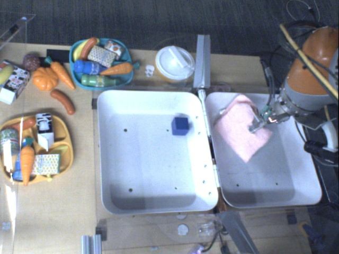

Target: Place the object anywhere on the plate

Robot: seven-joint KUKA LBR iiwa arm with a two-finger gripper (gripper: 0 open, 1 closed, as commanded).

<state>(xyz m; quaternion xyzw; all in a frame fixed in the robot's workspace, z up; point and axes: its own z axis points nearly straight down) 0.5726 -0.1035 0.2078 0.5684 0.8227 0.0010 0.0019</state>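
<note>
Starting at the bench's left edge, we've got a yellow tray [62, 142] near the front-left, loaded with toy food: a carrot [26, 160], a couple of little cartons and a patterned packet. Behind it, loose on the bench, sit a small pumpkin [44, 78], another carrot and a sausage [63, 101]. At the back edge there's a blue bowl [127, 79] piled with more play food, then a white lidded tub [175, 62] just right of it.

Next comes the left bin [153, 194]. The only thing we spot in it is a blue cube [180, 125], sitting toward the bin's back-right corner, flat on the floor and apart from the walls.

The right bin [275, 194] holds the pink plate [242, 127], lying in the back-left part of the bin. So the cube and the plate are in different bins, well apart.

The gripper [260, 124] is down over the plate's right edge, arm [312, 62] coming in from the right. We honestly can't make out its state from this angle, it's too small and blurry.
</note>
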